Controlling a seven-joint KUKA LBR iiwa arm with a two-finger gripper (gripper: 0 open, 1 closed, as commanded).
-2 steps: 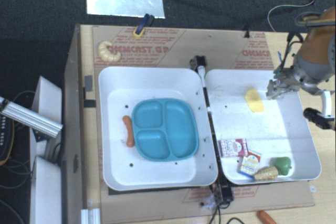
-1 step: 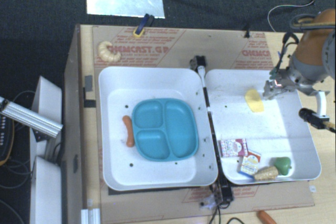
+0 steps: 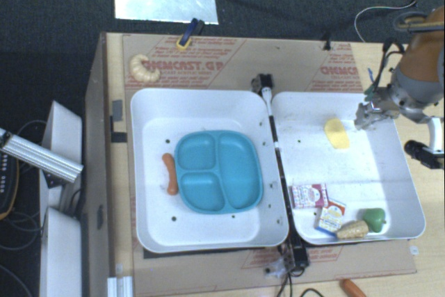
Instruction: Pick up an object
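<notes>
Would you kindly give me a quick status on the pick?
Gripper above right bin, nothing seen held. Yellow piece lies just beside it. Nothing between them.

My arm (image 3: 421, 66) runs off the right edge, most of it cut away; my gripper (image 3: 366, 115) is small and blurry, can't tell finger spacing. Toward the near bench edge from my fingers, an orange stick-like item (image 3: 352, 286) is clipped by the bottom edge. In the near corner of the bin under me, a small carton (image 3: 329, 218) has print too tiny to read, and a tan piece (image 3: 353, 229) overlaps the green thing (image 3: 374, 219), hiding part of it. Far left of my fingers, a dark device (image 3: 5, 181) is cut off by the left edge
</notes>
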